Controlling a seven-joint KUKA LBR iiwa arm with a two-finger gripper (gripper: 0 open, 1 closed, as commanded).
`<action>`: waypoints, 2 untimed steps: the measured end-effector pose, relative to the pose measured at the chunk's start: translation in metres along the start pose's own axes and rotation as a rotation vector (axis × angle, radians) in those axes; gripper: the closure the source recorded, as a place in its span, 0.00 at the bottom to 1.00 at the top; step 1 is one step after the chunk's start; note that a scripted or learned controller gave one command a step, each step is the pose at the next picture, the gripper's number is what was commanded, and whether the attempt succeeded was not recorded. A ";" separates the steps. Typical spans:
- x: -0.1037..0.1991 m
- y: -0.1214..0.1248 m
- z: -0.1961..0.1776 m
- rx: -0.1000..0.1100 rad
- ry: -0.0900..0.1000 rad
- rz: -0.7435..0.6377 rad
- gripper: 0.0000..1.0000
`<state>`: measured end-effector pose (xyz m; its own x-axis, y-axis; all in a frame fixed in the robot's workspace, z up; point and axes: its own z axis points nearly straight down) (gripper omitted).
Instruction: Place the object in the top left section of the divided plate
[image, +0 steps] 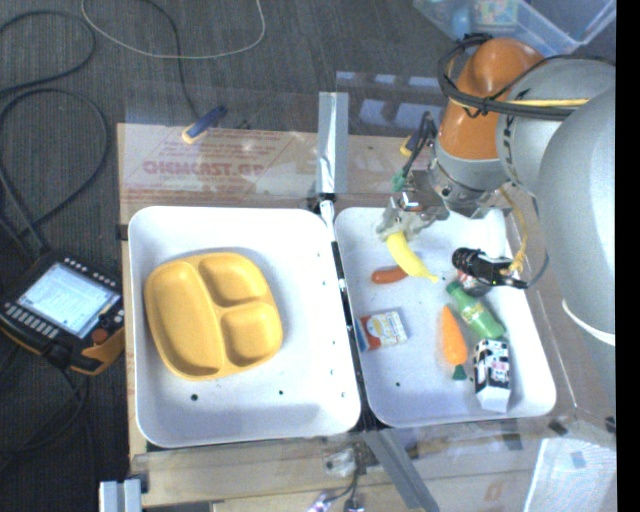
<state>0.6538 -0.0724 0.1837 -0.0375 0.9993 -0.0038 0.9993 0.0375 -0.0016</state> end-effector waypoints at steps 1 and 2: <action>0.087 -0.085 0.001 0.002 0.004 -0.093 1.00; 0.131 -0.013 -0.034 -0.001 0.002 -0.284 1.00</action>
<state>0.6359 0.0577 0.2172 -0.3158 0.9488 -0.0015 0.9488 0.3158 -0.0010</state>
